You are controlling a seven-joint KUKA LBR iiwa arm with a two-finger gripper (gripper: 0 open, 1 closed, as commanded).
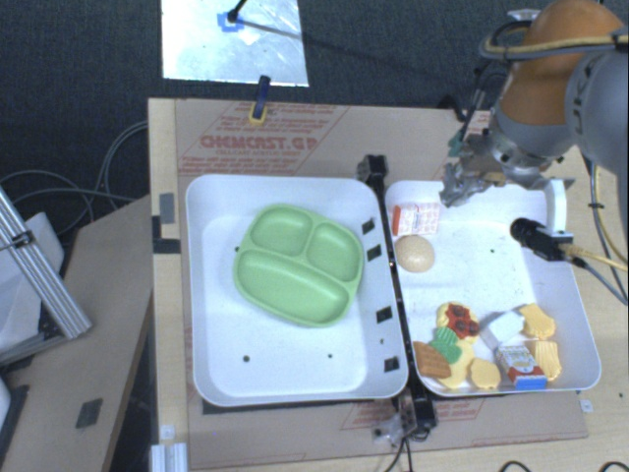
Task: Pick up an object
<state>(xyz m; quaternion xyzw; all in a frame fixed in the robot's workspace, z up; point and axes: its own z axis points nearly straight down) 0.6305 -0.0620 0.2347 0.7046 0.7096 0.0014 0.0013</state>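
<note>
Green divided plate [300,264] fills the left bin [211,362]; gripper [460,190], grip state unclear, hovers above the right bin's [575,308] toys.

The grey arm [550,77] reaches in from the right, gripper [460,191] pointing downward.

A brown bench [295,136] with red lettering is carrying two white bins side by side, touching along a black clipped seam. The left bin [211,293] is holding a green divided plate [298,264]. The right bin [565,303] is holding small items, most heaped at its near edge. A blue-and-yellow tool [260,99] is lying at the bench's far edge.
</note>
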